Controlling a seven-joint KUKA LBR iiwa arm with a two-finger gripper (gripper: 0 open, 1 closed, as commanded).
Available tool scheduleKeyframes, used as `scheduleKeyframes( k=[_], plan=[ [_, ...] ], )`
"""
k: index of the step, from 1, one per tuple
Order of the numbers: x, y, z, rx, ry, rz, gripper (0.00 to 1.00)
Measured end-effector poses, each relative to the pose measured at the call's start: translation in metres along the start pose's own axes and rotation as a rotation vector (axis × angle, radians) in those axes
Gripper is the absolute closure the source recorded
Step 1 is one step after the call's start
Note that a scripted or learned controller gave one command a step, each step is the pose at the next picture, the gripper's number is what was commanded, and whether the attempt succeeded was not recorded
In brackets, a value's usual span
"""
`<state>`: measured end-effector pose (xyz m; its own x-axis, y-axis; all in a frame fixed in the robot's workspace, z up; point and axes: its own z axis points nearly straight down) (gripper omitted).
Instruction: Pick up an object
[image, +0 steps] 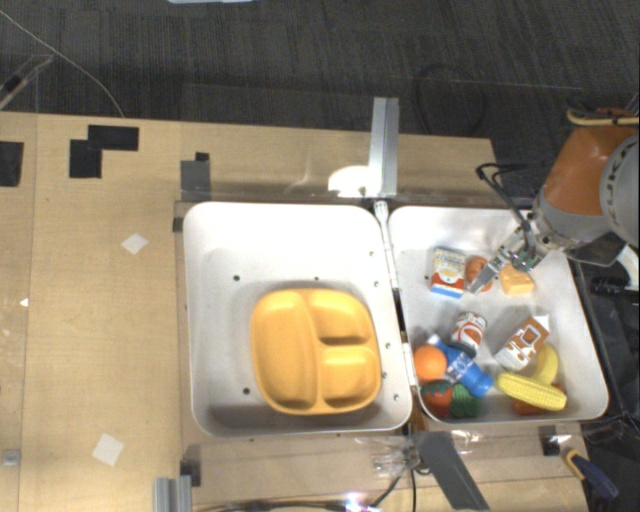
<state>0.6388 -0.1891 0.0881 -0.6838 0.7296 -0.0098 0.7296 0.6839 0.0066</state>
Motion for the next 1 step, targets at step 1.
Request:
scheduleKeyframes(
  k=[1],
  plan=[
    [-0.0023, 0.003, -0.0151, -0.005, -0.01, -0.009, 1.0]
  ],
)
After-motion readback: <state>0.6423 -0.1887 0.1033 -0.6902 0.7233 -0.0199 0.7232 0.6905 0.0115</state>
